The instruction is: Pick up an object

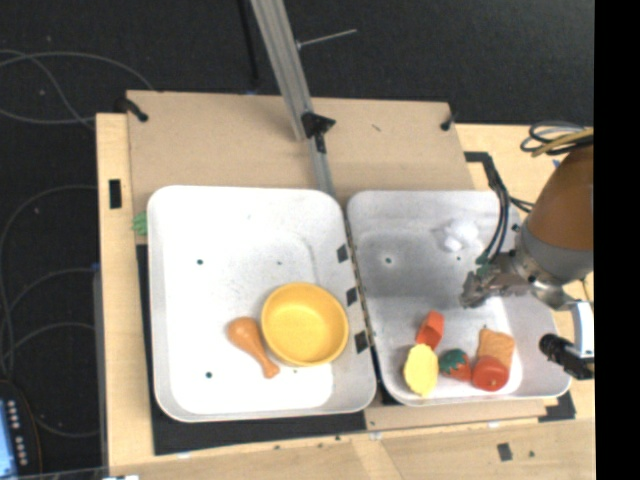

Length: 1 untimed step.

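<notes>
left white bin (200,238): yellow round bowl (304,324), tan drumstick-shaped toy (252,344) touching it | right white bin (400,238): yellow lemon-shaped toy (421,369), orange carrot piece (430,329), red tomato toy (489,373), lower frame | end effector (478,290) above right bin, mid-right

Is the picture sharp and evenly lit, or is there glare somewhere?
Camera view: soft throughout, small things slightly blurred; a bright glare patch on the right bin floor near its far side; the left bin is evenly lit; the yellow bowl casts a faint shadow; the hand is too blurred to make out detail.
</notes>
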Tool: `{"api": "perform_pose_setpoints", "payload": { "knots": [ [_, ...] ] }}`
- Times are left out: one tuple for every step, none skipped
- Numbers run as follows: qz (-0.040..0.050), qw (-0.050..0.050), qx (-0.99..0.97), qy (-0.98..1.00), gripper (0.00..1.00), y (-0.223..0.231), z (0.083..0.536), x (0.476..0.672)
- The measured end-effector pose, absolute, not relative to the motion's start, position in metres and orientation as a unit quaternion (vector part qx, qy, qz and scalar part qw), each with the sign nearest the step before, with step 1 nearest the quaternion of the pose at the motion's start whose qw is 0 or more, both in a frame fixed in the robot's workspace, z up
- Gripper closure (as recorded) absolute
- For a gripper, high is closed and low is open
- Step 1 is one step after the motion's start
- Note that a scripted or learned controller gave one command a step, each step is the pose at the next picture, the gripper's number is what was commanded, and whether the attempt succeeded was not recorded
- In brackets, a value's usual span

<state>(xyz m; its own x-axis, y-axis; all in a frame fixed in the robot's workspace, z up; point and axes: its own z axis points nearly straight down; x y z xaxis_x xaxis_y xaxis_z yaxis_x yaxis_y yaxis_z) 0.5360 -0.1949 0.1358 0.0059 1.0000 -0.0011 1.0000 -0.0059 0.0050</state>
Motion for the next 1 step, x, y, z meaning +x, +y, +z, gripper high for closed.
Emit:
{"api": "perform_pose_setpoints", "payload": {
  "knots": [
    [0.0018, 0.003, 0.706, 0.708, 1.0, -0.1939, 0.1792, 0.5383]
  ]
}}
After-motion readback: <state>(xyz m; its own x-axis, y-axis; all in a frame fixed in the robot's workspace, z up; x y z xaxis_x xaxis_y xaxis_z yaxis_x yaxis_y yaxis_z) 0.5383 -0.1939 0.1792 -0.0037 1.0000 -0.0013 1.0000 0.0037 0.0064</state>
